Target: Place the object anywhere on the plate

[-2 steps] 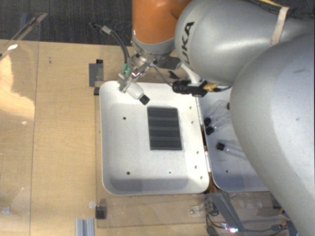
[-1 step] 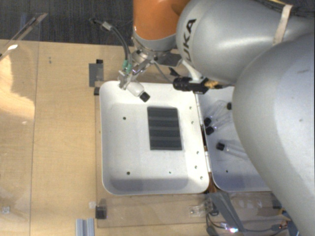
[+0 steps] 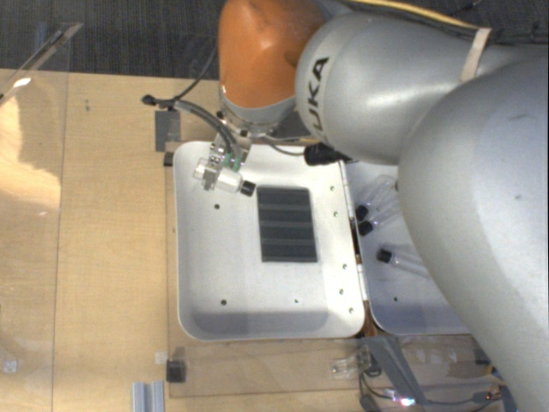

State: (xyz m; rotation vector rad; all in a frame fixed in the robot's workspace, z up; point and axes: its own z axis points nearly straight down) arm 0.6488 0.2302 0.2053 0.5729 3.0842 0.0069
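A dark grey ribbed rectangular plate [image 3: 287, 224] lies flat in the middle of the left white bin [image 3: 206, 273]. My gripper [image 3: 219, 174] hangs over the bin's far left corner, to the upper left of the plate and apart from it. A small black piece [image 3: 247, 189] shows at the gripper's lower right tip; I cannot tell whether it is a held object or part of the gripper. In the right bin [image 3: 386, 312] lie several clear pieces with black ends [image 3: 367, 221], partly hidden under the arm.
The large grey arm [image 3: 412, 101] with its orange band [image 3: 257, 41] covers the top right and most of the right bin. A cable [image 3: 184, 107] runs to the wrist. Small clamps [image 3: 176, 369] sit on the wooden bench near the front.
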